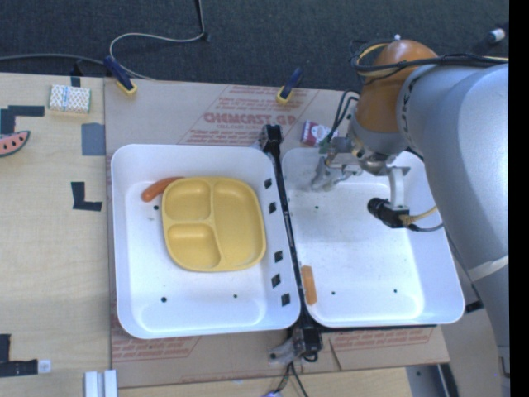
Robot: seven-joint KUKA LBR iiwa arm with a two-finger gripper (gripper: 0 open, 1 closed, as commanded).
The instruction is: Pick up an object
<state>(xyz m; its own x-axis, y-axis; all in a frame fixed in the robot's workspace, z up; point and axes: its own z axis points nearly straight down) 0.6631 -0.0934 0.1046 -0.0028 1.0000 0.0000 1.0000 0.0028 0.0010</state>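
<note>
Two white bins point(132, 246); one yellow tray point(213, 223), two orange sausages point(159, 188); gripper point(324, 176) over right bin, grip state unclear.

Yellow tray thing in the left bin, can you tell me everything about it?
The yellow tray looks like smooth plastic, squarish with rounded corners. It has three compartments: two at the top and one at the lower left, all bare. It lies flat, right side up and slightly turned, in the middle of the left bin. An orange sausage-shaped toy pokes out at its upper left corner, touching or tucked under its rim.
</note>
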